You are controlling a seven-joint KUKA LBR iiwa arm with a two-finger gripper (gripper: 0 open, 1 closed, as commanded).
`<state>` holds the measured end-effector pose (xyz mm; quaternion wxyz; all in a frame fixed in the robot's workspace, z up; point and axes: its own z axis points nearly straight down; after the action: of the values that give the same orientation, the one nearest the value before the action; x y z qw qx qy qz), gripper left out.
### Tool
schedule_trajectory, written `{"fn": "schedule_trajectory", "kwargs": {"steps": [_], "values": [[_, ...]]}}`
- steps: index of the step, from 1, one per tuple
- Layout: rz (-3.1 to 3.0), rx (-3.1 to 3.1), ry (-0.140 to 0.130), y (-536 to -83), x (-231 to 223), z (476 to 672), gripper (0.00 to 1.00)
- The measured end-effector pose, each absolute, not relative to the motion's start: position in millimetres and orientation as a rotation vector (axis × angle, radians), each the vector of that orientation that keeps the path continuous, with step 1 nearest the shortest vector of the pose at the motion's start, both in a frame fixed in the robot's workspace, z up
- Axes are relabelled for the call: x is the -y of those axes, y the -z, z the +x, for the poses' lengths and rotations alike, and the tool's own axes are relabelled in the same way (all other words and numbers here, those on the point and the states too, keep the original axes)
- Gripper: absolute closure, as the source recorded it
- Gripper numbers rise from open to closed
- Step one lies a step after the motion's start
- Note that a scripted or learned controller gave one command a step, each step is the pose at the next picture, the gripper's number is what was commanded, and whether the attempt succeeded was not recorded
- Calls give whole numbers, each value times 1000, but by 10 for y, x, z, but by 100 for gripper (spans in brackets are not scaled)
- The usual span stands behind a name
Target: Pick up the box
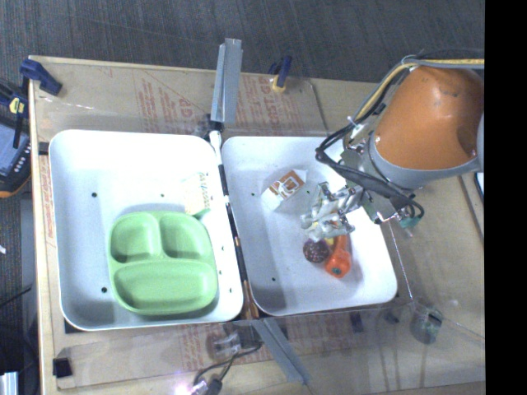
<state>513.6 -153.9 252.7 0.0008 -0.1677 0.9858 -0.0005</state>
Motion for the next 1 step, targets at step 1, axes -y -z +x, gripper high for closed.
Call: {"fn": "schedule_trajectory", "kwargs": {"steps": [1], "values": [[-1476, -2772, 1, -2491, 1276, 5534, 100]]}}
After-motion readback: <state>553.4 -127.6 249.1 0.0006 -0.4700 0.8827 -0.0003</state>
